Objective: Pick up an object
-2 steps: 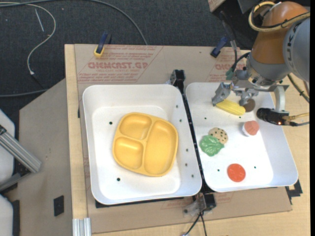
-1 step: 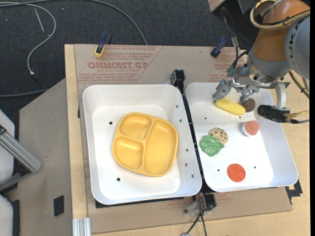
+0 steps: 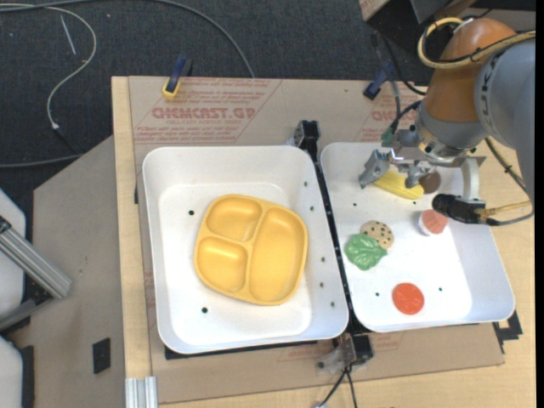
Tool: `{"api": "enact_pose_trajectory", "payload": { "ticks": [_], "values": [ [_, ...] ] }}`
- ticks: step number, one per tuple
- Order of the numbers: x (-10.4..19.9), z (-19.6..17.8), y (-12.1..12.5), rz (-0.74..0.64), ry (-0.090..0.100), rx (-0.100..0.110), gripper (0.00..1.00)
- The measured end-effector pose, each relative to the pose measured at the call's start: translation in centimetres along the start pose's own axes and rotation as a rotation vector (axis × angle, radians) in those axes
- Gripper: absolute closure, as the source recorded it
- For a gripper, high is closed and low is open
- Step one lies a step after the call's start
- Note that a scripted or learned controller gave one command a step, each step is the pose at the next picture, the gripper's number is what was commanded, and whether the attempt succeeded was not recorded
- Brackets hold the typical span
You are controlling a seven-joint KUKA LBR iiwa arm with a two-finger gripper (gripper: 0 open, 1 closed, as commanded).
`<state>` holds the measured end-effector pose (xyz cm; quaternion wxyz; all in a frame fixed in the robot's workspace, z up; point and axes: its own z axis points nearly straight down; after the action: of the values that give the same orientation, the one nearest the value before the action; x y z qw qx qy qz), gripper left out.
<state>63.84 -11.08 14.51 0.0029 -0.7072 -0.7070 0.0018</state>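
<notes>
The gripper (image 3: 396,170) is hovering over the far part of the right bin (image 3: 484,300), its fingers (image 3: 371,170) looking spread, one on each side of a yellow piece (image 3: 399,184), with nothing clearly pinched between them. The yellow piece is lying flat on the bin floor, just under and slightly nearer than the fingertips. It is looking like a small toy food item, probably light, stiff and smooth plastic, so it may be sliding out unless the fingers are closing across its narrow width near the middle.

Well nearer than the fingers are lying a cookie (image 3: 376,233) touching a green leaf (image 3: 365,251), a pink piece (image 3: 433,222) and a red disc (image 3: 408,297). The wrist is covering part of the yellow piece, and a brown shape beside it is staying hard to identify.
</notes>
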Motion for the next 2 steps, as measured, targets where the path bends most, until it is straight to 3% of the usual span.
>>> {"api": "enact_pose_trajectory", "payload": {
  "ticks": [1,2],
  "values": [
    [0.0,4.3,-0.3,0.000,0.000,0.001,0.00],
    [0.0,6.1,-0.3,0.000,0.000,-0.001,0.00]
  ]
}}
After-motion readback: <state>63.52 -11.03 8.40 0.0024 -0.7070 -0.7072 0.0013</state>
